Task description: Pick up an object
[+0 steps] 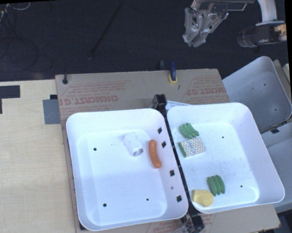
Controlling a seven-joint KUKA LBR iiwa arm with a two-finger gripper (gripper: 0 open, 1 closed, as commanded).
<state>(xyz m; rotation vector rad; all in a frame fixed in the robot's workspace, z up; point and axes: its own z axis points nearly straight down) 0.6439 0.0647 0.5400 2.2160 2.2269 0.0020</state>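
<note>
End effector [197, 31] hangs far above the counter, past the right bin [258, 130]; cannot tell its opening, nothing held. Left bin [86, 193]: white cup [133, 143], orange sausage [154, 154] just beside it. Right bin: green pieces [188, 130] [216, 185], patterned block [192, 147], yellow corn [203, 198].

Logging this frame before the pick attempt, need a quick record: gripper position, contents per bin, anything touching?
gripper: raised beyond the bins' far edge, nothing between its fingers
left white bin: small white cup on its side, orange sausage-shaped toy
right white bin: two green ridged toys, patterned sponge block, yellow corn-like toy
contact: cup and sausage apart
</note>
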